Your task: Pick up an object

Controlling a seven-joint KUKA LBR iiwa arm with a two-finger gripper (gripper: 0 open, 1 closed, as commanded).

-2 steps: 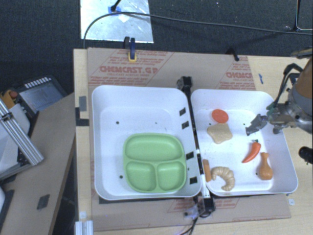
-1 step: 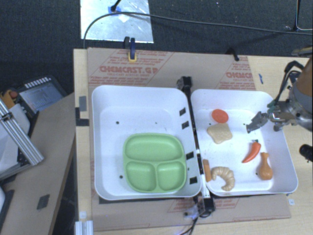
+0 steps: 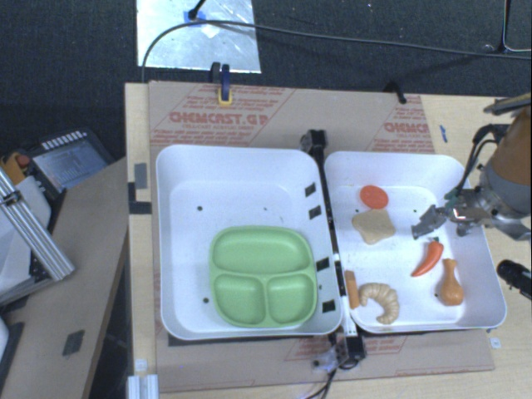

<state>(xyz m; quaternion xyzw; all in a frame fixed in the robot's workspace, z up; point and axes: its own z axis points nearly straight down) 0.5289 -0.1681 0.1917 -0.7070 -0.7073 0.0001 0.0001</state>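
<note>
1. Gripper (image 3: 446, 220) hangs over the right bin (image 3: 474, 306), fingers spread, gripping nothing.
2. Red chili pepper (image 3: 428, 258) lies just below it, long axis diagonal, tip pointing lower-left, beside the orange drumstick (image 3: 450, 283).

2 bins sit side by side mid-frame. The left bin (image 3: 179, 223) holds a divided tray (image 3: 262, 274) toward its lower right. In the right bin (image 3: 478, 310), my gripper (image 3: 449, 219) hangs above a pepper (image 3: 428, 258); a tomato slice (image 3: 374, 196) lies above a bread piece (image 3: 374, 226), a croissant (image 3: 381, 299) at the lower left, a drumstick (image 3: 450, 284) at the lower right.
</note>
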